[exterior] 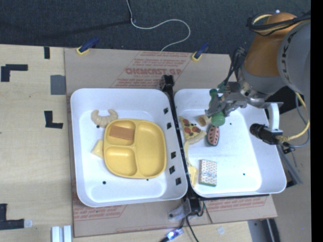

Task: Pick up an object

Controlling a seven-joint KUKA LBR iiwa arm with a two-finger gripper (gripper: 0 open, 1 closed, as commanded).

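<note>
over the right bin (262,178), the gripper (218,110) hovers above a green toy (218,118).

Glossy yellow plastic tray (146,155), smooth white bins (83,135) — matt cardboard (146,69) underneath

**A robot lab test cell**

This is a robotics lab, not a home or shop. A grey industrial arm (282,49) with an orange band reaches over a wooden bench (30,150) marked with black tape pieces (50,120). Two shallow white bins, the left bin (81,135) and the right bin (262,170), sit side by side on printed cardboard (146,69) held by blue and yellow clamps (88,45). A loose white cable (161,24) trails over dark carpet (60,9). Toy food, such as a play pizza slice (191,129), and a yellow divided tray (135,148) serve as test props.
</note>
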